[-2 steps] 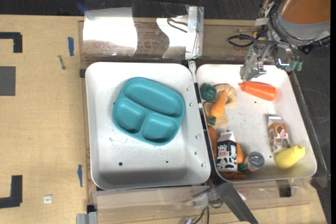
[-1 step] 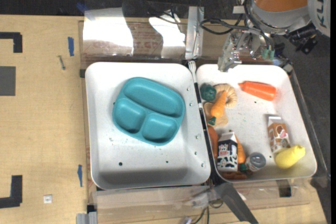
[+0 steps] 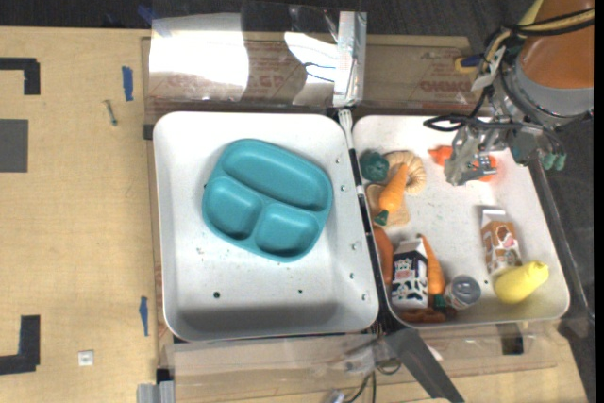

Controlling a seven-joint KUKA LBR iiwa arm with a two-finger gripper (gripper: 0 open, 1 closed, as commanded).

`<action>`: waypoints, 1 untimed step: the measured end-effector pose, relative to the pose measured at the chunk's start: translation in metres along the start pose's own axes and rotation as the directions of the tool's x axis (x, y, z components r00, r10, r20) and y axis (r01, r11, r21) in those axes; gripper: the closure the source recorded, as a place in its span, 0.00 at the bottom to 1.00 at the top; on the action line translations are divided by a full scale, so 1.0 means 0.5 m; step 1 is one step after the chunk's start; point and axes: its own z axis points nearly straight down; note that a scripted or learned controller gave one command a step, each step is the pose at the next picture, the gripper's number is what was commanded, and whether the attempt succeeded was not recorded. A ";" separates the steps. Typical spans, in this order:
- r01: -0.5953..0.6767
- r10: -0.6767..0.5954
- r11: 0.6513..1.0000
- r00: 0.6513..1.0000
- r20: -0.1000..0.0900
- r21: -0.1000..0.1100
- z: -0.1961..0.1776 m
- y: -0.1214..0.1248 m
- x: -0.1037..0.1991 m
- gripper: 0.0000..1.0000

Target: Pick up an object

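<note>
My gripper (image 3: 467,163) hangs over the far part of the right bin (image 3: 547,231), below the orange-banded wrist. A small orange-red object (image 3: 440,153) lies right under it, showing on both sides of the gripper. Whether the gripper touches it is hidden. Elsewhere in this bin lie a dark green toy (image 3: 375,167), an orange carrot-like toy (image 3: 390,193) beside a tan piece (image 3: 409,167), a black-and-white carton (image 3: 409,277), a small grey can (image 3: 463,291), a red-brown packet (image 3: 499,241) and a yellow lemon (image 3: 521,281).
The left bin (image 3: 189,278) holds a teal divided plate (image 3: 267,198). A clear plastic sheet (image 3: 255,57) stands behind the bins. A long orange piece (image 3: 382,250) lies along the right bin's left wall. Wooden bench top extends to the left.
</note>
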 end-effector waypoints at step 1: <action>-0.139 0.139 0.990 0.990 0.008 -0.002 -0.082 0.037 -0.116 1.00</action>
